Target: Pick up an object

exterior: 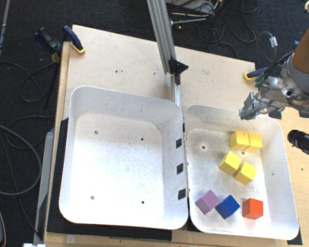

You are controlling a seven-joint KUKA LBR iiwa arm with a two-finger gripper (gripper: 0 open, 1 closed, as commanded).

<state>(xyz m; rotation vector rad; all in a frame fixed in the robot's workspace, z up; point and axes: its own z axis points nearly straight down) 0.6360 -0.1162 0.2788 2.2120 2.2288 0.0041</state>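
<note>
A pale wooden bench (129, 63) carries 2 shallow white bins side by side, their inner edges touching. The left bin (77, 137) and the right bin (284, 187) sit toward the bench's near edge. 2 clamps grip its far corners, the left clamp (72, 39) and the right clamp (254, 75). The board's bare surface is speckled with small dark marks.

Two bins are sitting side by side on the desk (124, 57). Seven blocks are lying in the right bin (284, 187): four (240, 156) behind, three (228, 206) in front. The hand (250, 111) is hanging over its far rim.
</note>
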